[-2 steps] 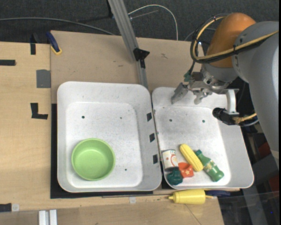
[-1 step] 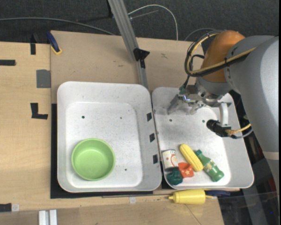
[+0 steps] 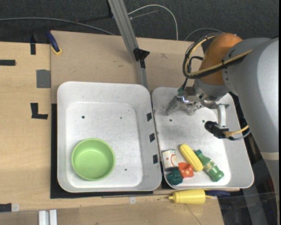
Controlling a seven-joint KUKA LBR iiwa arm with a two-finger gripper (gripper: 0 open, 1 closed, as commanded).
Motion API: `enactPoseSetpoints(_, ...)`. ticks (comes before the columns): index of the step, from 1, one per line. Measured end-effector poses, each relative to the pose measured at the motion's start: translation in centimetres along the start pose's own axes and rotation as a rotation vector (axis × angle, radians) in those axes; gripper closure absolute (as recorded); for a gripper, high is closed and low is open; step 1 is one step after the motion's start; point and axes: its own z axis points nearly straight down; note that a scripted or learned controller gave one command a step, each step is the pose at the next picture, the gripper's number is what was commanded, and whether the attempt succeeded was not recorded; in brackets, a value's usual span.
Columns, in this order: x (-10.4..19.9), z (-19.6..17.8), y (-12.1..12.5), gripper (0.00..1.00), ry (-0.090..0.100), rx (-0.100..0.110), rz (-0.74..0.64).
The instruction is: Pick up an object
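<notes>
My hand (image 3: 183,104): over the upper part of the right bin (image 3: 234,172), near its far-left corner, low above the bare white floor. I cannot tell whether it is open or closed, and I see nothing held in it.
My arm: comes in from the right, grey, with the orange band (image 3: 220,55) above the wrist and black cables looping around it.
Toys to pick: bunched at the near edge of the right bin, well apart from my hand, toward the near side of the bin and slightly right of it.
Yellow corn cob (image 3: 190,157): lies slantwise in the middle of the bunch.
Green bottle (image 3: 210,167): just beside the corn on its right, also slantwise.
Small can (image 3: 168,158): just left of the corn, by the bin's left wall.
Red piece (image 3: 186,169): touching the near end of the corn.
Dark green piece (image 3: 174,176): in front of the can, at the near rim.
Left bin (image 3: 103,90): holds a green bowl (image 3: 93,159) in its near-left corner, upright.
Yellow bottle (image 3: 189,197): lies on its side on the worktop (image 3: 18,139), just outside the right bin's near rim.
</notes>
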Motion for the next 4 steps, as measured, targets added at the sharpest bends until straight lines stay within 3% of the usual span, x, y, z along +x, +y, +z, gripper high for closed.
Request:
enactPoseSetpoints(1, 0.1, -1.0, 0.0, 1.00, 0.000, 0.000, -0.002)
enactPoseSetpoints(3, 0.6, -13.4, 0.2, 1.00, 0.001, -0.006, -0.001)
enactPoseSetpoints(4, 0.6, -16.2, 0.2, 1.00, 0.001, 0.000, 0.001)
